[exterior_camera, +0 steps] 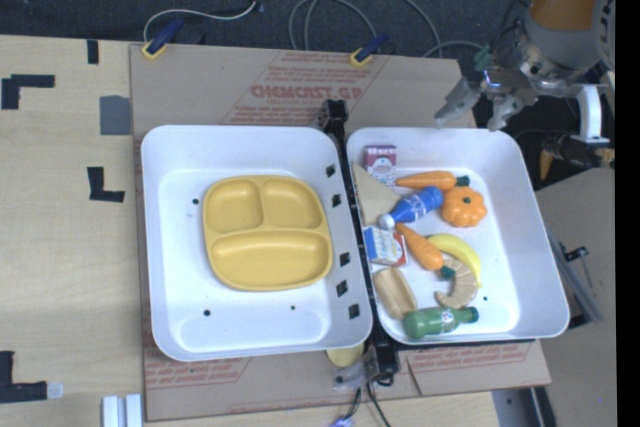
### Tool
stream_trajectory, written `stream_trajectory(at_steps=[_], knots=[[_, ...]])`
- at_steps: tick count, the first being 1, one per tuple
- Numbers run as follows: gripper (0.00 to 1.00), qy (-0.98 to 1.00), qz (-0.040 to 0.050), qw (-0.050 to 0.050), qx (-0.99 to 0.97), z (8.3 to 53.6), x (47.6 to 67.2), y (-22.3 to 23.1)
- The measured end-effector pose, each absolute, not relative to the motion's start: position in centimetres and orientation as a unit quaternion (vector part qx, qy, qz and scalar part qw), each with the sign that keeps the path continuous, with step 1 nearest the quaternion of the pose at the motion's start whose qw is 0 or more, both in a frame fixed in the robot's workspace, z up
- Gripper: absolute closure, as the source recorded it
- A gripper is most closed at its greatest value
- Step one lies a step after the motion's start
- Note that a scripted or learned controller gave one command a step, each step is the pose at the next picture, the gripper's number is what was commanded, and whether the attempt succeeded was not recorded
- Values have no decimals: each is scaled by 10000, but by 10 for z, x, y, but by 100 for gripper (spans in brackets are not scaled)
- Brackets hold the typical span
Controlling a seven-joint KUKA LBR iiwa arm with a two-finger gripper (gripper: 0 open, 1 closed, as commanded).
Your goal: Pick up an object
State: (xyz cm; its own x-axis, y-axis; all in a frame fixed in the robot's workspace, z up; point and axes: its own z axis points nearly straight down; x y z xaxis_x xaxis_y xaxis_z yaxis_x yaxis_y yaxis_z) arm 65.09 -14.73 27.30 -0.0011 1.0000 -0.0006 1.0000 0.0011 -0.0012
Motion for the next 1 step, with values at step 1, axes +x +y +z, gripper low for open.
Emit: stream_trajectory(at_steps=[1], knots=[[0, -7077, -4, -4, -7065, 133, 609, -176]])
